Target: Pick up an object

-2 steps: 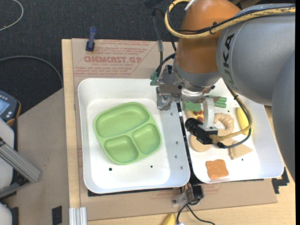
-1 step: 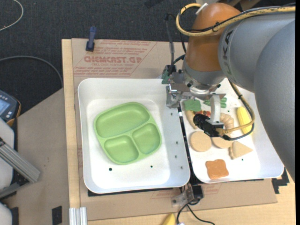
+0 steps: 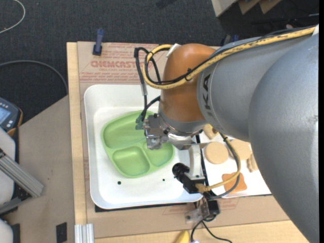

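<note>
A green divided plate (image 3: pixel 126 143) lies in the left white bin (image 3: pixel 101 186), near its middle. My gripper (image 3: pixel 153 145) hangs over the plate's right edge, below the orange band of the arm (image 3: pixel 185 80). The wrist hides most of the gripper's lower end. In the right bin (image 3: pixel 255 186) I see a round tan disc (image 3: pixel 217 153) and an orange piece (image 3: pixel 234 182), both partly covered by the arm.
The big grey arm (image 3: pixel 273 115) covers most of the right bin. A black part with cables (image 3: pixel 185 178) hangs near the divider between the bins. A brown board (image 3: pixel 109 59) lies under the bins, and a blue clamp (image 3: pixel 98 41) sits at its far edge.
</note>
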Motion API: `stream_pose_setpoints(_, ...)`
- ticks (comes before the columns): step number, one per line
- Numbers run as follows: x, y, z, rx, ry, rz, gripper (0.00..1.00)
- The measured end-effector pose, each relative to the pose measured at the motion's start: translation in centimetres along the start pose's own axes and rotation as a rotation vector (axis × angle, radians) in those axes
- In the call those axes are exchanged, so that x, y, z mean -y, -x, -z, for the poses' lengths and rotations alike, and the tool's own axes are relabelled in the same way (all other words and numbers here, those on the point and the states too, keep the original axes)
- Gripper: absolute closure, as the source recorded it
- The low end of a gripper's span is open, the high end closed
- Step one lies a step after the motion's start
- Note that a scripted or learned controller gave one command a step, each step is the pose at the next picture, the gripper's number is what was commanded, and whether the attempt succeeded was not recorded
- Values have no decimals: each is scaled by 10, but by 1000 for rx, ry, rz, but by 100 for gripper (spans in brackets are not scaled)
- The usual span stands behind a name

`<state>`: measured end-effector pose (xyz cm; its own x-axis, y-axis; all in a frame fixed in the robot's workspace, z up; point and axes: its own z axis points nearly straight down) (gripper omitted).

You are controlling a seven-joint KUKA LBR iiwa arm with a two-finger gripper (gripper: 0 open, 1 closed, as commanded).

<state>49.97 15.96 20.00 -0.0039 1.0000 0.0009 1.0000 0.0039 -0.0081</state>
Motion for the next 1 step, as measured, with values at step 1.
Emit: stream_pose_setpoints(1, 22, -33, 47, -1, 10, -1, 100)
